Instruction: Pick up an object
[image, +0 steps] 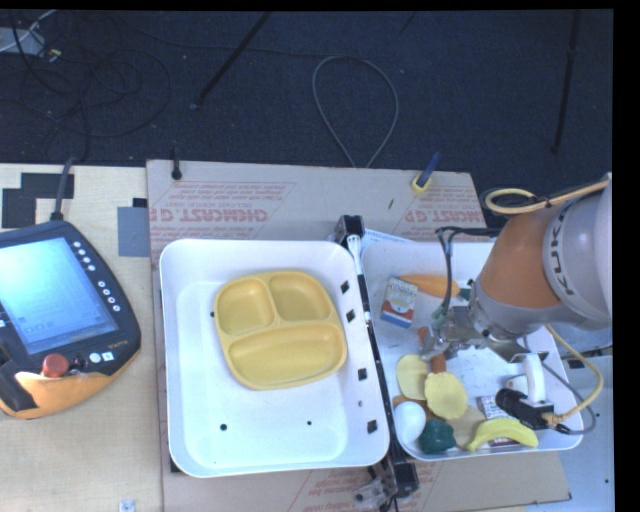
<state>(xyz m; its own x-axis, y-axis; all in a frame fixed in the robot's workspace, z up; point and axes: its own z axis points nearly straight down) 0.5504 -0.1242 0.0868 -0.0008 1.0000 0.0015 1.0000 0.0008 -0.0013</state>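
Note:
My gripper (438, 347) hangs over the middle of the right bin (570, 440), reaching in from the right. Just below it lie two pale yellow pieces (413, 375) (447, 395). A small white carton with orange and blue print (400, 300) lies to its upper left. An orange carrot (432, 285) lies behind it, partly hidden by the wrist. Near the bin's front edge are a white egg (408, 416), a dark green lump (437, 437) and a yellow banana (503, 433). Nothing shows clearly held.
The left bin (190, 400) bears a yellow divided plate (280, 328). A tablet-like pendant (55, 300) lies on the bench at far left. The two bins meet at a dark ridge (362, 340) with clips.

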